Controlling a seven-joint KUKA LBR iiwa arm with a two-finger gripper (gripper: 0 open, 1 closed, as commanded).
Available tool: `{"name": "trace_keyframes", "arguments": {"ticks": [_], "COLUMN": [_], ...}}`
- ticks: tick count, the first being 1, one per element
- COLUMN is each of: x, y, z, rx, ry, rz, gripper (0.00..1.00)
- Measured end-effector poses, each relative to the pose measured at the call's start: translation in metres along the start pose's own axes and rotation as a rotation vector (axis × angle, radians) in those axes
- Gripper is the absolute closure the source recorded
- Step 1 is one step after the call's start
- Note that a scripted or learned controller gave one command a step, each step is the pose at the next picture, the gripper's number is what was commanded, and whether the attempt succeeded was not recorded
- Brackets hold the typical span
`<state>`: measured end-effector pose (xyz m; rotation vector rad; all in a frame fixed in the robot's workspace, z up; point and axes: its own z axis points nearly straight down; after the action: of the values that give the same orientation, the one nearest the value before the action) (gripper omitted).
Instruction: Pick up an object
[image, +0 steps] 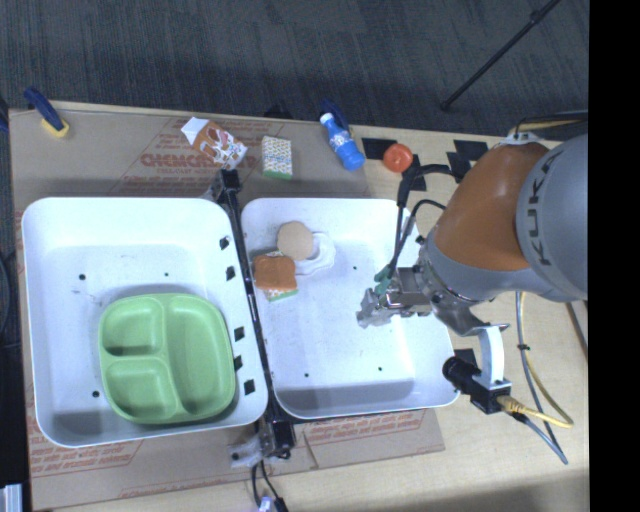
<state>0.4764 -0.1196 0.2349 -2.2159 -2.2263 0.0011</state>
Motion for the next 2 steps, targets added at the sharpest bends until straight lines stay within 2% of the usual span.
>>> {"name": "trace_keyframes", "arguments": {"ticks": [1,2], "x": [-0.003,0.013], "y": [0.0,0.001], "z": [-0.013,-0.011], "rx": [-0.001,0.0], "ry": [0.0,0.001], "rz": [-0.001,-0.003], "gripper": [1.0,1.0]}}
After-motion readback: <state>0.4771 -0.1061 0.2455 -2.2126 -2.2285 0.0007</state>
